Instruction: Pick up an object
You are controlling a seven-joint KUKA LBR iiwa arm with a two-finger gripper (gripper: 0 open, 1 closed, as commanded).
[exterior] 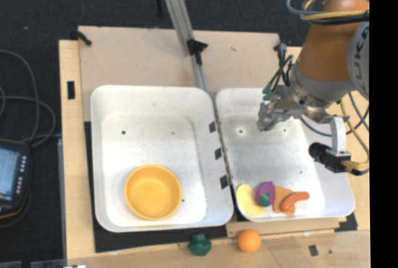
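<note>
Your bench [124, 55] carries two shallow white bins side by side. The left bin [149, 111] holds a yellow bowl [153, 191] near its front edge. The right bin [261, 155] holds the likely targets, a small heap in its front corner: a yellow piece [245, 196], a purple piece [265, 188], a green piece [263, 199] and an orange piece [291, 199], all touching or overlapping. An orange ball [249, 240] and a green toy [199, 244] lie outside the bins on the front of the bench.

The arm [326, 52] reaches in from the right, its wrist bent downward over the back half of the right bin. The gripper [268, 119] hangs well apart from the heap, over bare bin floor. You cannot tell from this angle whether its jaws are spread or pressed together; nothing is visible between them.

Risks you should expect: a descent here would close on nothing. Because the pieces crowd the bin's corner, the wall may block one side of the grasp, or a neighbouring piece may be nudged or pinched instead.
</note>
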